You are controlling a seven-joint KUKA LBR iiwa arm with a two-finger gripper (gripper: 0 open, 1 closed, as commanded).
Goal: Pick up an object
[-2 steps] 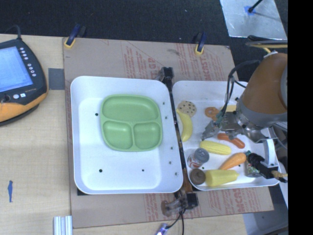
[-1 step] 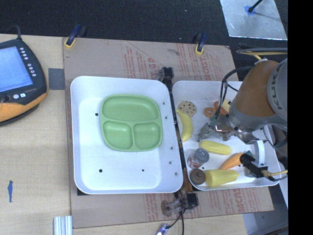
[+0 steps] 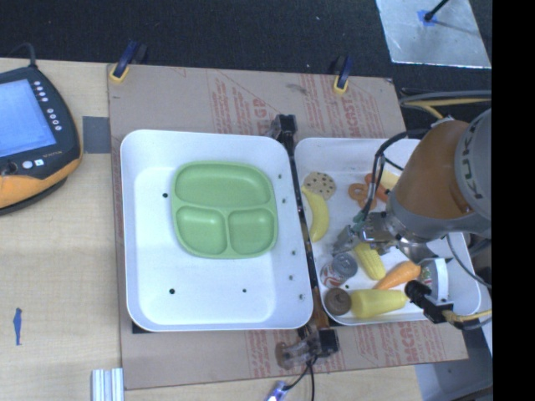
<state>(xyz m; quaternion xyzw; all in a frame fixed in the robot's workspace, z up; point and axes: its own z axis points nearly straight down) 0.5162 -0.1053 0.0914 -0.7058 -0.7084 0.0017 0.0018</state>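
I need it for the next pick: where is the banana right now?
The banana lies in the right bin, against its left wall, just below the round cookie.

1. Arm [image 3: 443, 182]: cut off at the right side of the view; covers much of the right bin [image 3: 334, 150].
2. Gripper [image 3: 355, 239]: fingers too small and cluttered to read.
3. Orange item [image 3: 368, 192]: partly hidden behind arm.
4. Tablet [image 3: 29, 132]: cut off by left edge.
5. Grey object [image 3: 343, 266]: blurred, unidentifiable.
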